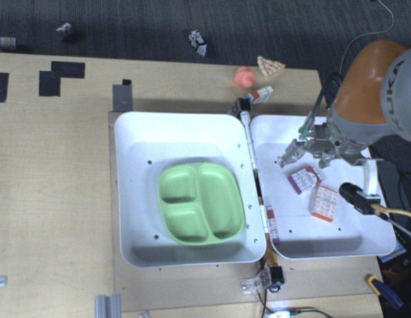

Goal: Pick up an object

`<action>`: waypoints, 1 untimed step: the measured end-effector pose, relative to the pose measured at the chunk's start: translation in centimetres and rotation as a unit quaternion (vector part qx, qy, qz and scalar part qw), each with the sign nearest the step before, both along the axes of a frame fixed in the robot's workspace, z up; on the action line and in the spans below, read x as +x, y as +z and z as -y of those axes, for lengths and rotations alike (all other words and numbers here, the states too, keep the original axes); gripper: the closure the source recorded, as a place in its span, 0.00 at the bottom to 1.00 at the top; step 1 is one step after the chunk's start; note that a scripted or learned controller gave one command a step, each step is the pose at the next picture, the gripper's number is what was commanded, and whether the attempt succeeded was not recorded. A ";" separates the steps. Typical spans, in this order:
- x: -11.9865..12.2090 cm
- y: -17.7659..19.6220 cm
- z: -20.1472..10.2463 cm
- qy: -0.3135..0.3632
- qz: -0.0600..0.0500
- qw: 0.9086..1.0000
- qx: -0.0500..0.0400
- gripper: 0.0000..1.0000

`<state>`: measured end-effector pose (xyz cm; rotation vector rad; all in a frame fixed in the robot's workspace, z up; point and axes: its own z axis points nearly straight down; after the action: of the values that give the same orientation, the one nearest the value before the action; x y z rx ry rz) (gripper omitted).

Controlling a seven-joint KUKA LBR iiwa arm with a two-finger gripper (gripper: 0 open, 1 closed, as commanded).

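Hovering my gripper (305, 152), fingers spread wide and holding nothing, just above the small purple packet (303, 178) in the right bin (325, 247), I'd descend straight, centred on it, clear of the orange-white packet (324, 203).

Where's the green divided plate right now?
The green divided plate lies in the left bin, near its middle, across the divider from the tool.
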<state>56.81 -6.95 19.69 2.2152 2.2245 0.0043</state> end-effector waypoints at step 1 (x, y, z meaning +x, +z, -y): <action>2.3 -9.9 1.5 0.000 0.005 1.000 -0.001 0.00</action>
<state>59.12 -8.41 9.83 2.2101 2.2175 0.0121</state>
